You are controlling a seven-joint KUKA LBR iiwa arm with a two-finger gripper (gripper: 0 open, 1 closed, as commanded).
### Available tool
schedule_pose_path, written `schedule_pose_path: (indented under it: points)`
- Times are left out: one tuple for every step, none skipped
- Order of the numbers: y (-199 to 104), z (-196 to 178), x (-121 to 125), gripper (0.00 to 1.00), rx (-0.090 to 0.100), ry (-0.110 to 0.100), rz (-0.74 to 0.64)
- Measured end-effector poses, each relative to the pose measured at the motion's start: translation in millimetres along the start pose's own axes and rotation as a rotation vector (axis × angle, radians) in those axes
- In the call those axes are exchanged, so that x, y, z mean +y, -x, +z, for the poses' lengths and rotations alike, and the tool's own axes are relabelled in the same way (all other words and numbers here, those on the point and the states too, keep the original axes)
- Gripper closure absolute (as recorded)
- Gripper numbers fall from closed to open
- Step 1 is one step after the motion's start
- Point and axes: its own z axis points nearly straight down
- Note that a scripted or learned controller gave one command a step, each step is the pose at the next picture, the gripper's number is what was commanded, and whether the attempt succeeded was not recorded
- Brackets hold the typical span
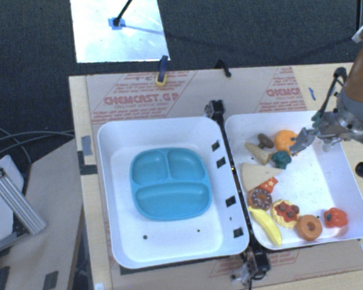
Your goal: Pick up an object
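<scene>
The counter [139,94] fills the middle of the frame and carries two white bins side by side. The left bin [123,241] holds a blue divided plate [170,183]. The right bin [348,177] holds toy food: an orange [284,140] near its upper edge, a brown piece [266,141] and a teal piece [281,159] just beside it, a pale wedge [257,152], a banana [265,224], a pizza slice [284,212], a chocolate doughnut [260,199], a glazed doughnut [309,227] and a red pepper [335,217] along the lower edge. The arm [361,87] enters at the right edge. Its pincer [302,142] hangs over the right bin's upper part, just beside the orange; whether it is released or clenched cannot be told, and nothing is seen between its tips.
</scene>
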Motion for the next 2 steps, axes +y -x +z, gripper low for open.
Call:
schedule_pose_path:
  points:
    - [-35, 114, 35, 0.00, 0.004, -0.008, -0.004]
    - [-32, 96, 37, 1.00, 0.000, 0.003, -0.001]
